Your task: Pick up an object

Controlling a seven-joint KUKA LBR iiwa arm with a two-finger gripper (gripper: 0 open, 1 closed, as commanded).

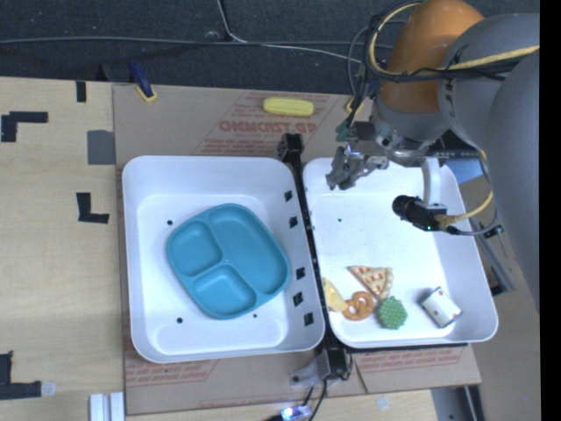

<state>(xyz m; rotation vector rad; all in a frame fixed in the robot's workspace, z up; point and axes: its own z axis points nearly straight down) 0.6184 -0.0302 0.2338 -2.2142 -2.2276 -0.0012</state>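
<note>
Single fixed overhead view, slanted down on both white bins (140,235), moderately near.

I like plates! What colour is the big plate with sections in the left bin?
The divided plate is light blue, seen clearly in the camera view.

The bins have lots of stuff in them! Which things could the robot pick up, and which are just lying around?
For the job:
gripper, over the right bin
pizza slice
pretzel
green broccoli piece
small white block
blue divided plate in the left bin

Just lying about:
yellow banana-like piece on the cardboard
black clips between the bins
</note>
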